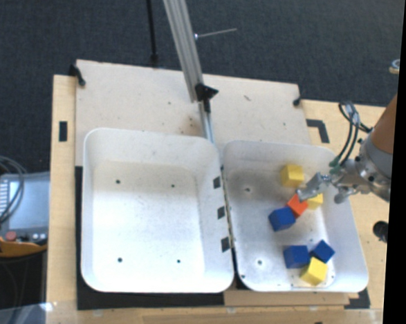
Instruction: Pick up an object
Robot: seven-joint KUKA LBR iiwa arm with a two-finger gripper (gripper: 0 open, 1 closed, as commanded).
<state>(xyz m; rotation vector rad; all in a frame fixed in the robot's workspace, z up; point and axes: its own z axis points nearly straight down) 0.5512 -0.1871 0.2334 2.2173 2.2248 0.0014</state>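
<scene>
Blocks, small and matte with hard square edges, all lie in the right bin (258,162), a shallow white tray with rounded corners and a speckled, scuffed floor. Going left to right: a blue block (281,218) near the bin's centre; a yellow block (292,174) at about 12 o'clock from it; an orange block (298,204) touching the blue one's upper right corner; a second blue block (295,256) toward 5 o'clock of the bin; a yellow block (314,271) just beside it; and a third blue block (323,251) tilted above that. Another yellowish piece by the orange block is partly hidden by the end effector (317,186). Its grey fingers hang over the orange block; I cannot tell whether they are apart or together. The arm is cut off at 3 o'clock. The left bin (100,151) sits on the pale wooden surface (152,92).
</scene>
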